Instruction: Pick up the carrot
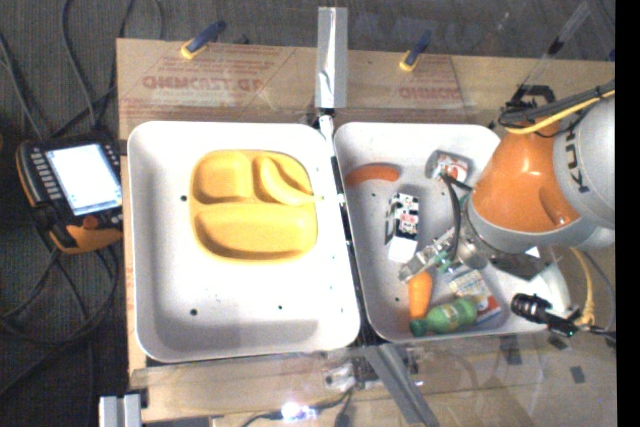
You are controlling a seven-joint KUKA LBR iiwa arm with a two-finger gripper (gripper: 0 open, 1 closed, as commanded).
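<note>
The carrot (pixel 420 294) is a short orange piece standing on end in the right bin (pixel 370 245), near its front wall. My gripper (pixel 433 261) hangs just above and slightly right of the carrot's top, very close to it. The grey arm with its orange band (pixel 520 190) reaches in from the right and covers the right part of that bin. I see nothing gripped.
A green bottle (pixel 446 317) lies just in front of the carrot against the front wall, beside a flat packet (pixel 472 290). A white and black card (pixel 404 214), an orange-red oblong (pixel 372 174) and a small packet (pixel 450 165) lie further back. The left bin (pixel 160 295) holds a yellow divided plate (pixel 255 205).
</note>
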